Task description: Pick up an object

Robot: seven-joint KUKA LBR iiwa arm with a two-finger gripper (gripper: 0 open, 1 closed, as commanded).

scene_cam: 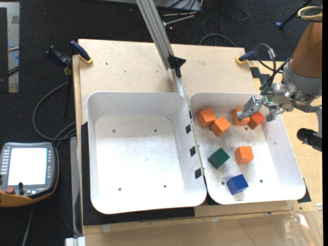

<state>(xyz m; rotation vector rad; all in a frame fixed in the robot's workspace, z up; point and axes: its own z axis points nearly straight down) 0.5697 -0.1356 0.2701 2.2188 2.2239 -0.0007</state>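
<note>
Right now the two-finger gripper (250, 114) sits low in the right-hand shallow white bin (287, 152), at its upper right, among a pair of cubes. Finger state: can't tell. The metal tips overlap the blocks and I can't see a gap or a pinch.

Likely target: small red-orange cube (256, 119) just beside the tips, touching or nearly touching a second orange cube (238, 117) that the gripper partly covers. Whether either sits between the tips is unclear, so I'm not calling it a hold.

Others in the same bin:
- orange cube (207, 117) and orange cube (221, 126), touching each other, left of the gripper
- lone orange cube (244, 154), mid-bin
- dark green cube (219, 158), near the divider side
- blue cube (237, 184), lower down

Left-hand white bin (102, 111) isn't involved.

Handling, my read: the blocks look rigid, light, flat-sided, not fragile. Probably wood or foam with a matte finish, so slip should be low on a square pinch. Take opposite flat faces, centred, not corner to corner; a diagonal bite will spin it out.

Risk: the neighbour is crowding the red-orange cube, so one finger may land on top of it or wedge both. The lone orange, green or blue cubes have free sides and look easier.
</note>
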